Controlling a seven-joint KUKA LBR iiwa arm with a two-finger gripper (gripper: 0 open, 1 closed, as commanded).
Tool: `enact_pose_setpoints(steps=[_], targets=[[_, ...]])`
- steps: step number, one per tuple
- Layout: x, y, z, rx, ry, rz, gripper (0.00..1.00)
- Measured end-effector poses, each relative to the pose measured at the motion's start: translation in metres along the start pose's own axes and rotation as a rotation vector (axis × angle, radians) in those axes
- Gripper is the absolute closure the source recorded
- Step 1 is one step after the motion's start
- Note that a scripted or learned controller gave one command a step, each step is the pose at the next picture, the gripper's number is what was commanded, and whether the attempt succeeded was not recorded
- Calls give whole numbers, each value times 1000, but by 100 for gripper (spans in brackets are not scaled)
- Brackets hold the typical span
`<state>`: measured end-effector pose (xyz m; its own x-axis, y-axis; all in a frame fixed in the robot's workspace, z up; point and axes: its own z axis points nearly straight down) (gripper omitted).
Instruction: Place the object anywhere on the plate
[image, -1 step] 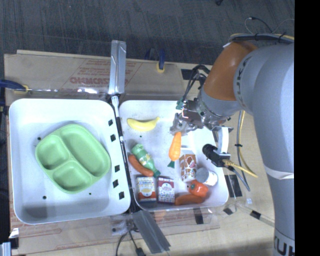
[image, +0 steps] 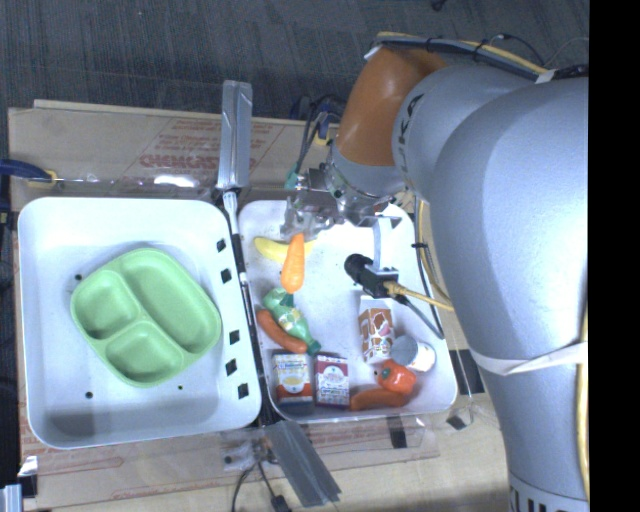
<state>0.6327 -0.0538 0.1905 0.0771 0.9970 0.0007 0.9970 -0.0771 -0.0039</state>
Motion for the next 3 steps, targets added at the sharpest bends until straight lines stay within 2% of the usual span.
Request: enact_pose_setpoints(steps=[1,2,3], targets=[[51,20,-1,-2,-1,-134,100],[35,21,-1,-3,-2,-120,100],[35,21,-1,-3,-2,-120,0]])
